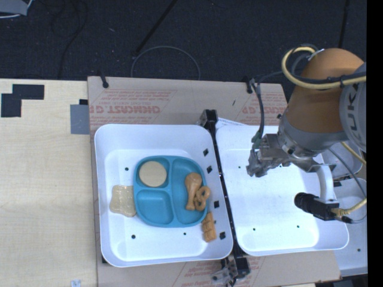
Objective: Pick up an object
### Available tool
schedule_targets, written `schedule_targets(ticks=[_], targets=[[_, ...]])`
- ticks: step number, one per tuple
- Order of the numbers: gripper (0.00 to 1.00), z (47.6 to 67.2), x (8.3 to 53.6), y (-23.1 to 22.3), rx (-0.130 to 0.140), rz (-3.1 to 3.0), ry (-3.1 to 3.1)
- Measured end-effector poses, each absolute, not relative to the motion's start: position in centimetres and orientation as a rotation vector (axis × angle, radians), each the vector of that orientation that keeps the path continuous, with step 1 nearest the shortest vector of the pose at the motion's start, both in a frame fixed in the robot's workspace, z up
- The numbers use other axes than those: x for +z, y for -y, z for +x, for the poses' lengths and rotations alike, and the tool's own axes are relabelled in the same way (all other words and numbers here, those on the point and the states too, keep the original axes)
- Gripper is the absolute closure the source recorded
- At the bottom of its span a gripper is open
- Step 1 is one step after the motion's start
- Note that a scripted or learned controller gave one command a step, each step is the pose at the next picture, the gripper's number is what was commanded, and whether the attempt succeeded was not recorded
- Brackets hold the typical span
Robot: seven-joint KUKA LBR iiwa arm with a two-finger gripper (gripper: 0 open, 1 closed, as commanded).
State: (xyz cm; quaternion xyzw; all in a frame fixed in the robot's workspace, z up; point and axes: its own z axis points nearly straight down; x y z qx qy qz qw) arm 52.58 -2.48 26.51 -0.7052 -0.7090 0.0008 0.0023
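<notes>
Landmark = blue divided tray (157, 211), sitting in left bin (114, 142). Round tan disc (152, 173) in tray's upper-left compartment. Brown chicken-leg-shaped piece (193, 188) in right compartment, pretzel (203, 197) touching it. Pale toast-like slab (122, 200) just off tray's left edge, on bin floor. Small tan chunk (208, 227) just off tray's lower-right corner. Gripper (257, 166) well right of tray, over right bin (287, 238), near its upper-left part. Nothing seen btwn tips; open or closed, can't tell from this angle.
</notes>
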Motion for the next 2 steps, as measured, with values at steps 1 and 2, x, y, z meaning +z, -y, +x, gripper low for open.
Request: schedule_targets(ticks=[1,2], targets=[[1.0,54.7,25.4,-3.1,0.002,-2.215,2.225],[1.0,55.5,23.7,-8.7,0.004,-2.214,2.223]])
